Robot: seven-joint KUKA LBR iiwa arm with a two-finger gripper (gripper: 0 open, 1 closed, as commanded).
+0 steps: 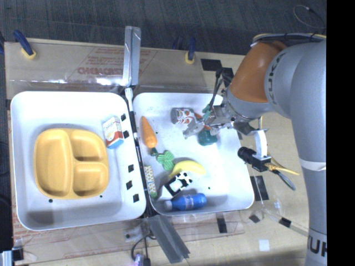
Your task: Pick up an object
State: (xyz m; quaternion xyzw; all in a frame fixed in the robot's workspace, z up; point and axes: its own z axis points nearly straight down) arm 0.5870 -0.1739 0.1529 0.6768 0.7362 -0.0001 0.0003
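My gripper hangs low in the right bin, in its upper middle part. Directly beneath and touching it in the image is a small teal object. A printed can lies on its side just left of the gripper. An orange carrot lies along the bin's left wall. Lower down are a green toy, a yellow banana, a black-and-white toy and a blue bottle.
The left bin holds a yellow divided plate and a small red-and-white carton. A grey divider bar stands between the bins at the back. A snack bar wrapper lies by the right bin's left wall.
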